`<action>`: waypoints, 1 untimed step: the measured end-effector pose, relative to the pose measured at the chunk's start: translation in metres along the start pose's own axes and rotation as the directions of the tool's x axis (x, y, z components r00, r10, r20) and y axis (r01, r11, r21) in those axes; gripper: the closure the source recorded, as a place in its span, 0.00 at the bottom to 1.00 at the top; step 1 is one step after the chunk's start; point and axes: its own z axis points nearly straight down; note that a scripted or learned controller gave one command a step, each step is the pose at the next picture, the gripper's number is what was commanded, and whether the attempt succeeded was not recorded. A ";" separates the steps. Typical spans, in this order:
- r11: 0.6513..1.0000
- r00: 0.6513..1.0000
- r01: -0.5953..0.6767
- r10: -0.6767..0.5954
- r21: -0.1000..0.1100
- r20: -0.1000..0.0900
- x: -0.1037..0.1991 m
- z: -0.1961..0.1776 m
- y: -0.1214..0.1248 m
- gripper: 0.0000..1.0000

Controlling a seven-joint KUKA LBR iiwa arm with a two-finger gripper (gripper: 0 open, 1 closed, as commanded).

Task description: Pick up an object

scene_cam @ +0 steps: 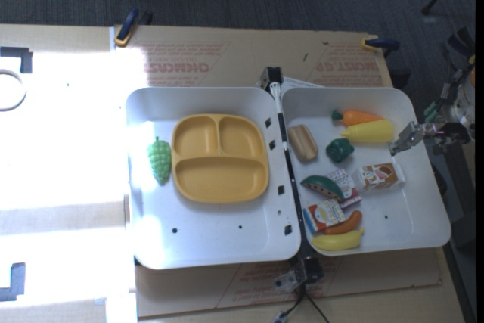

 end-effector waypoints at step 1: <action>1.000 1.000 -0.030 0.030 -0.002 -0.001 0.027 0.131 -0.051 0.00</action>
